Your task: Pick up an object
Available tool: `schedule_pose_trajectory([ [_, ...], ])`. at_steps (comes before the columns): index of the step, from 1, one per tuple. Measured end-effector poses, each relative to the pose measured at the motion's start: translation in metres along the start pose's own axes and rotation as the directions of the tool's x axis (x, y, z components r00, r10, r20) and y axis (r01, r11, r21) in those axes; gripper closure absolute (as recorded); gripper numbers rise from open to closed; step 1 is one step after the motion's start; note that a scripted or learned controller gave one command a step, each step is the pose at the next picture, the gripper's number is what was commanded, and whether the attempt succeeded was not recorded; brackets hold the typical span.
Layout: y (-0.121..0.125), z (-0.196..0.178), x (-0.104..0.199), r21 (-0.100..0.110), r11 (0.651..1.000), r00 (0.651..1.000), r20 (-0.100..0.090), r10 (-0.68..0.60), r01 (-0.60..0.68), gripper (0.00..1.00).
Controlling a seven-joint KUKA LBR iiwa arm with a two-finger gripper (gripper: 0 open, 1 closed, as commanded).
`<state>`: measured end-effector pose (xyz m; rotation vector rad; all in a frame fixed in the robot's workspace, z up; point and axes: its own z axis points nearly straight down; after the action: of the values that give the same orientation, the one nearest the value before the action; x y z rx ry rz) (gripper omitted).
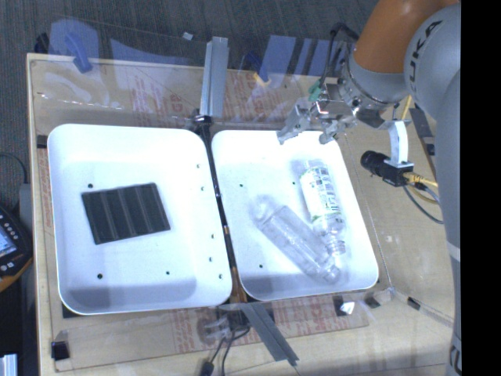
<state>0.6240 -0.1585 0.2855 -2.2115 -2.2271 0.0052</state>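
While the gripper (307,125) hangs over the far rim of the right bin (235,233), I read its jaws as spread apart with nothing between them. To do this step well, I would bring it toward the near side and down over the labelled bottle (319,191), which lies flat along the bin's right side, and line the jaws across its narrow width, not its length. The clear bottle (296,240) lies slantwise just beside it, seemingly touching near the caps, so I would aim at the labelled one's far end, where there is more room. Both look smooth and round, so I judge a slip likely unless the jaws close on the middle. The left bin (70,272) holds a dark ribbed slab (125,212), well apart. Both bins sit on a pale desk (407,335) over dark floor.
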Motion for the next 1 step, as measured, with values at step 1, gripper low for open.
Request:
schedule_pose_trajectory([
  [1,-0.0354,0.1103,-0.0515,0.001,0.979,0.979,-0.001,0.203,-0.203,0.00],
])
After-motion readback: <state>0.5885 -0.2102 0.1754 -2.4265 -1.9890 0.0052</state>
